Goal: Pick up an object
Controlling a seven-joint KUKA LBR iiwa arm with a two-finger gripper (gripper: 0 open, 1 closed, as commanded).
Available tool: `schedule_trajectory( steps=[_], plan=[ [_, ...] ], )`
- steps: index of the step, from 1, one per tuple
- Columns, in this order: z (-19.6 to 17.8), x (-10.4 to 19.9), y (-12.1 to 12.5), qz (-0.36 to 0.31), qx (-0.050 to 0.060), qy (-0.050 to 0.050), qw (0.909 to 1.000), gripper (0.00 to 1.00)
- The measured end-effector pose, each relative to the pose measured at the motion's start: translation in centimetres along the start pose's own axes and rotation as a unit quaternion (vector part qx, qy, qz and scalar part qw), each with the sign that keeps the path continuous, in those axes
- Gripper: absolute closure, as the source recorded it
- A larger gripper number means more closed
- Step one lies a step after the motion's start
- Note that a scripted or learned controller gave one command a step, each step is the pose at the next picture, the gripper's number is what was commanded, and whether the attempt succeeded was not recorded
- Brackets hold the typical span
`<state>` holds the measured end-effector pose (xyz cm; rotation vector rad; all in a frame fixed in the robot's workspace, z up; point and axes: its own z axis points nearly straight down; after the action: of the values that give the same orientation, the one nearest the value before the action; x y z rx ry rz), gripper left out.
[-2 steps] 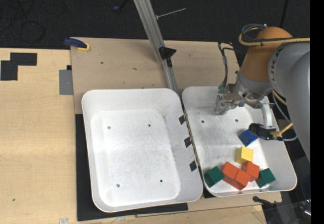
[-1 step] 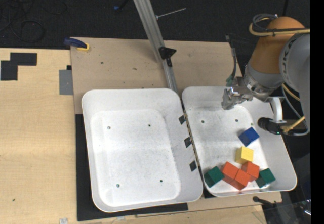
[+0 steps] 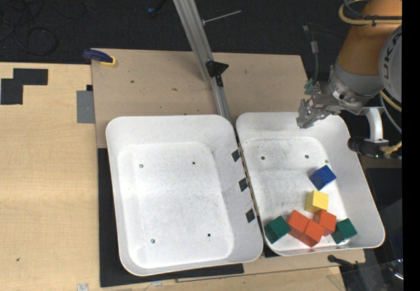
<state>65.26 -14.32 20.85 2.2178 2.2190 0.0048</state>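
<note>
Resting alone toward the right bin's (image 3: 289, 127) middle-right, blue cube (image 3: 322, 177), tilted so that one corner points up the view, clear on all sides and so judged the easiest pick; lying just below it, yellow cube (image 3: 319, 200), near but seemingly apart from the orange blocks (image 3: 311, 225), which sit pressed together at the bin's near end; flanking those, green block (image 3: 277, 228) to the left and a second green block (image 3: 344, 230) to the right against the bin wall.

Hovering over the far right corner of the same bin, gripper (image 3: 307, 116), hung from the grey and orange arm (image 3: 365, 46), well apart from every cube and carrying nothing; state of the jaws cannot be told, since the tips show only as a small dark cluster.

Suggested for the step in hand, as a judgement only: travel toward the near end of the bin to stand above the blue cube; turn the wrist to square the jaws with two opposite flat faces rather than the corners; descend straight; close only once both faces are bracketed; avoid the crowded orange and green cluster, where neighbours could block a finger or be dragged along.

Adjoining on the left, left bin (image 3: 125, 133); bearing both, wooden surface (image 3: 157, 83) with a slanted aluminium rail (image 3: 190, 17).
</note>
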Motion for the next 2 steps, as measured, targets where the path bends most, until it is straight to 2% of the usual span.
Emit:
schedule_trajectory(
  steps=[1,2],
  plan=[
    [-5.4,-0.2,0.1,0.000,0.000,0.000,1.0000,1.00],
    [-3.8,4.6,-1.7,-0.001,0.005,0.001,1.0000,1.00]
  ],
)
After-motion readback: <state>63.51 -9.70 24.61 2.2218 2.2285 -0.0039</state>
